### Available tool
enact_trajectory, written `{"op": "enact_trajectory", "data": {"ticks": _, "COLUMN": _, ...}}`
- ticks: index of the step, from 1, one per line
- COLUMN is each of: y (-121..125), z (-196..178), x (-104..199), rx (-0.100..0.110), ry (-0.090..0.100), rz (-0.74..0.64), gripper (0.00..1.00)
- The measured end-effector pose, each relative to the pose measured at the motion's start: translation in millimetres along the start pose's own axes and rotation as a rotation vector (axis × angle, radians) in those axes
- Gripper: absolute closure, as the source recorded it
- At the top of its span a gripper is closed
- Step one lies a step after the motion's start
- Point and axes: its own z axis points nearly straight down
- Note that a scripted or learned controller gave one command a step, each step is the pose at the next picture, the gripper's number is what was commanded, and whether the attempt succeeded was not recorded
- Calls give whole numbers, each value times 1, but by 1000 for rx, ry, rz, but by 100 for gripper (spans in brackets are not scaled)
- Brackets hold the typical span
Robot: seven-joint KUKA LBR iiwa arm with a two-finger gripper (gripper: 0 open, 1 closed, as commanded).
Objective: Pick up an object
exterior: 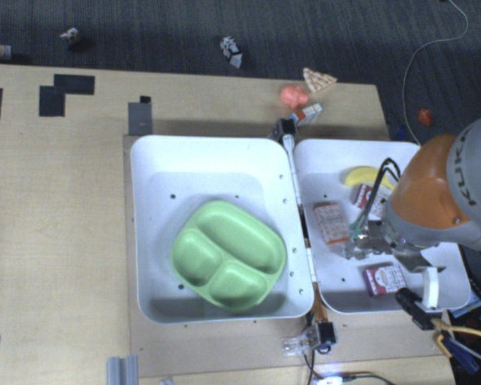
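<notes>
Grey arm's pincer [359, 243] hovering at the right white bin [457, 283] centre-right of frame, opening impossible to tell, small red-and-white packet [384, 279] lying just below it, green divided plastic tray [228, 253] sitting in the left bin [156, 175]

The green three-compartment plastic plate [228, 253] looks smooth and faintly glossy. Both white plastic bins [200, 155] appear matt. The pale wooden bench [56, 239] has a dull, flat finish.

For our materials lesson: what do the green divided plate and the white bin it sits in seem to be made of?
Green divided plate: probably moulded plastic, with a smooth, slightly glossy finish; its even colour, rounded compartments and soft highlights suggest so.
Left white bin: likely plastic too, perhaps coated metal, with a matt, uniform white finish; rounded corners and small holes show in its floor.
</notes>
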Motion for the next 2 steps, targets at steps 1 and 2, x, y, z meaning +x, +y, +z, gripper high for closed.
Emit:
{"op": "enact_trajectory", "data": {"ticks": 1, "y": 116, "z": -31, "x": 1, "rx": 11, "ry": 3, "rz": -2, "gripper": 100}}
{"op": "enact_trajectory", "data": {"ticks": 2, "y": 116, "z": -30, "x": 1, "rx": 13, "ry": 2, "rz": -3, "gripper": 0}}
